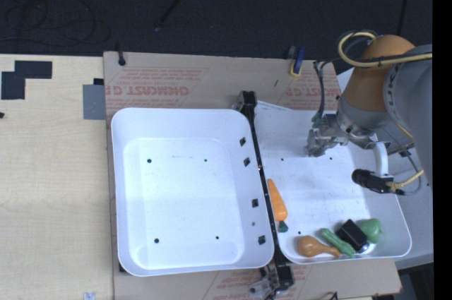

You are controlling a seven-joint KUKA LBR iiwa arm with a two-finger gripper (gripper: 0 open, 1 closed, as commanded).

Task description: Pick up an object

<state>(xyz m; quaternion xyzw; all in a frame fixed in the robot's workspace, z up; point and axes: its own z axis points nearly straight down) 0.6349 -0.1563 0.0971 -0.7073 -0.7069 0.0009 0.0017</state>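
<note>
The right bin (318,186) holds the objects. An orange carrot-shaped piece (277,201) lies against its left wall, with a small dark green bit (282,226) just below it. Along the front edge lie a tan gourd-shaped piece (316,246), a long green piece (337,241), a black block (352,234) and a round green piece (371,228). My gripper (319,143) hangs over the back part of this bin, well apart from all of them, with nothing seen in it.
The left bin (183,186) stands beside the right one, with a black divider (256,178) between them. The grey arm with its orange band (374,80) fills the right side, and a black cable fitting (374,181) hangs from it over the bin's right edge.
</note>
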